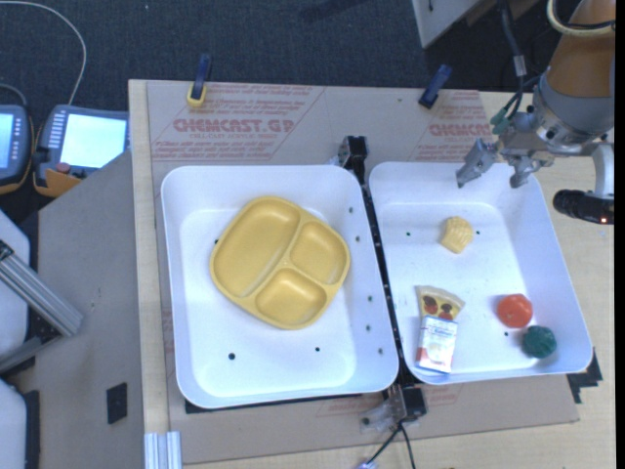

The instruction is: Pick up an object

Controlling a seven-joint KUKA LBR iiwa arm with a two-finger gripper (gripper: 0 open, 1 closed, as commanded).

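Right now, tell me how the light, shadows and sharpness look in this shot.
Camera view: even, bright overhead light; the white bins look nearly washed out, with soft shadows along their walls. The yellow divided plate is sharp, with a mild sheen. The small things in the right bin are clear, the packet's print too small to read. The claw and arm at upper right look slightly soft.

The brown board [293, 115] under the bins reads "CHEMCAST" — red, printed twice.
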